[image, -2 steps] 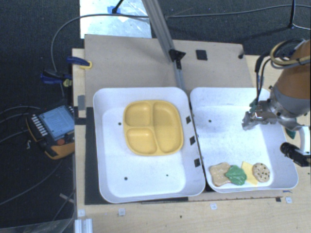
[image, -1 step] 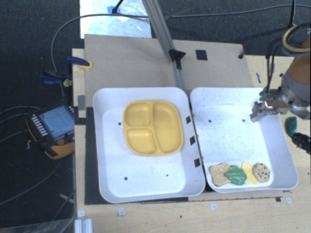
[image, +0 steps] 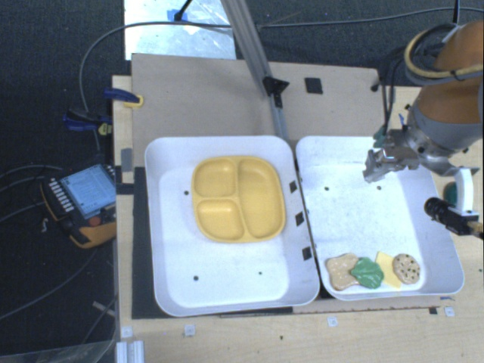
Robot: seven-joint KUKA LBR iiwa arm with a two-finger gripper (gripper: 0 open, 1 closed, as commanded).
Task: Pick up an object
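Camera view showed the pickable things lying in a tight row along the near edge of the right bin (image: 431, 225) — a tan, toast-like piece (image: 340, 270) at the left end, a green leafy piece (image: 368, 272) overlapping it, a yellow wedge (image: 387, 266) partly tucked behind the green one, and a round speckled cookie (image: 407, 268) at the right end. The row as a whole ran left to right, parallel to the bin's near rim. The tan piece had its long axis tilted, its lobed upper end pointing up and to the right; the cookie was round and pointed no particular way. No writing or brand could be read on any of them.

Well apart from that row, the tool (image: 376, 169) hung over the far part of the same bin, near its back wall, with nothing seen between its fingers; whether they stood apart or together could not be told at this size. The grey arm with its orange band (image: 461, 48) reached in from the right above it.

Just beside, in the left bin (image: 170, 278), a yellow tray (image: 238, 199) with three compartments lay flat — its two smaller compartments side by side toward the far edge. Both bins sat on the bench (image: 197, 97). A handheld device with a blue screen (image: 85, 191) lay off to the left; its screen text was too small to read.
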